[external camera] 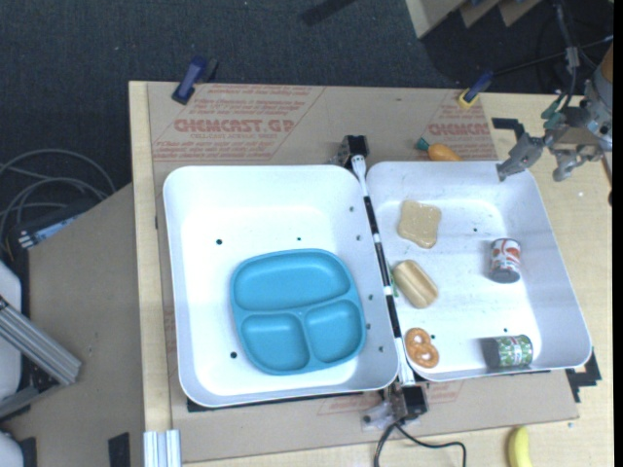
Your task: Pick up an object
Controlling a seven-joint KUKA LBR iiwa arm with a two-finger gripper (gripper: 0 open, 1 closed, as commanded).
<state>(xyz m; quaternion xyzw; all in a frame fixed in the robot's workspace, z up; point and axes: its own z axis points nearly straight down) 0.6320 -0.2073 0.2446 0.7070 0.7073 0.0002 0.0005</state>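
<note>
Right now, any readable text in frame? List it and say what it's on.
"CHEMCAST GP", red print on the brown board behind the left bin.
The same red print repeats behind the right bin; partly covered, unreadable.
Red can label: too small.
Green can label: too blurred.

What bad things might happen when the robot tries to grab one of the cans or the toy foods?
The red can and green can both lie on their sides, so they may roll away if the gripper nudges them. The pretzel sits close to the right bin's wall by the divider, so a finger might bump that wall. The bread slice lies flat, so the gripper may slide off it.
</note>
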